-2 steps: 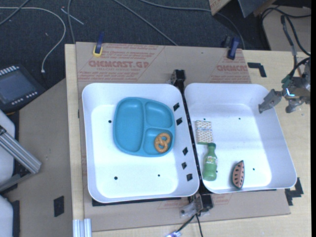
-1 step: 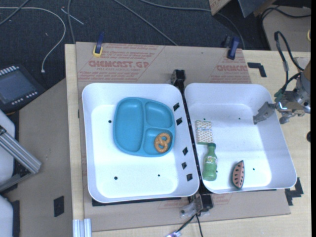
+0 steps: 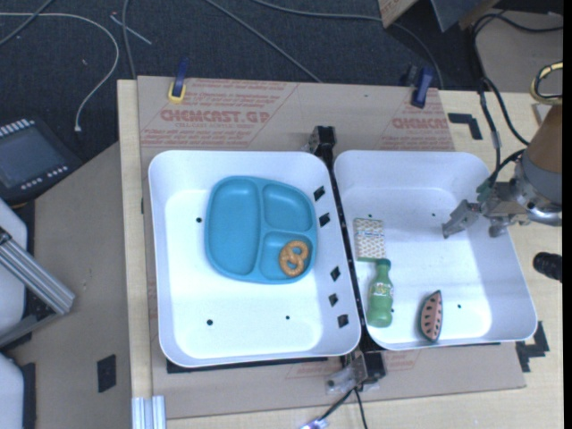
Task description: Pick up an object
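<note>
My gripper (image 3: 475, 225) hangs over the right side of the right bin (image 3: 420, 172), open, with nothing between its fingers. Along that bin's left side lie a small tan waffle-patterned piece (image 3: 368, 238) and, just below it, a green bottle (image 3: 381, 291) on its side. A watermelon slice (image 3: 432, 315) rests near the bin's front edge. All three lie to the left of and nearer than the gripper, apart from it.
The left bin (image 3: 179, 266) holds a blue divided plate (image 3: 259, 229) with a pretzel (image 3: 293, 256) in its lower right compartment. A black divider with clips (image 3: 332, 239) separates the bins. Cables run across the floor at the back.
</note>
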Controlling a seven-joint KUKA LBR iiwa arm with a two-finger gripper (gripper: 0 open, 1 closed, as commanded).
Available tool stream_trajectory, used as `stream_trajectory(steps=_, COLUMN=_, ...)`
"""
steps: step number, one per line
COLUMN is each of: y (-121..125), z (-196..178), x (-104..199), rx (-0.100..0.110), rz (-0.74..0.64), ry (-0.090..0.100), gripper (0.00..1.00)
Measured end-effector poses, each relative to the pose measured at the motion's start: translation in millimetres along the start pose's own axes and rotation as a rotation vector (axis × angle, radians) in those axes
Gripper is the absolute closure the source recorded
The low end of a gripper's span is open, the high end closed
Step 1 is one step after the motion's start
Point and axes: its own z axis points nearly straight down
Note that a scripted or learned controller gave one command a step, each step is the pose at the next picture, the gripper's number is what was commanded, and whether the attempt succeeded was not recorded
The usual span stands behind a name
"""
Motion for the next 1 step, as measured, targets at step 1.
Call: stream_trajectory(steps=1, y=-1.4, z=47.3, x=-8.4, rx=-0.001, rz=0.001, ry=-0.001, gripper=0.00)
